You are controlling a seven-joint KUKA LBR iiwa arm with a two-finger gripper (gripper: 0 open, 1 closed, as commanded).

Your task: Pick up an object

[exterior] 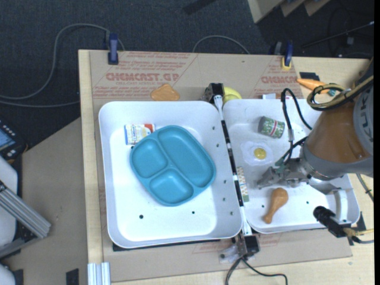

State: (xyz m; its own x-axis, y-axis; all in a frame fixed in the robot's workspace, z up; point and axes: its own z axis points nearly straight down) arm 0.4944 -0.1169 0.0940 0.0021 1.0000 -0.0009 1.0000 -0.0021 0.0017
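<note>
1. Scene: 2 white bins side by side. Left bin [119,206] has a blue divided plate [172,164] w/ a small carton [138,132] at its upper-left edge. Right bin [297,218] has a green can [271,126], a fried-egg toy [259,154] & a chicken drumstick [275,202]
2. Gripper [274,176] is low in the right bin, just above the drumstick's fat end & below the egg; arm [335,138] comes in from the right
3. Likely target: the drumstick, nearest thing to the tips; looks apart from them, not between them
4. To do the step well: centre the tips over the drumstick's thick end, straddle it across its narrow width, go down close to the bin floor, then close; stay off the bin divider on the left
5. Fingers: too dark & small to read; can't tell if apart or together, nothing visibly held
6. Risk: rounded toy may roll or squirt out toward the bin's near wall
</note>
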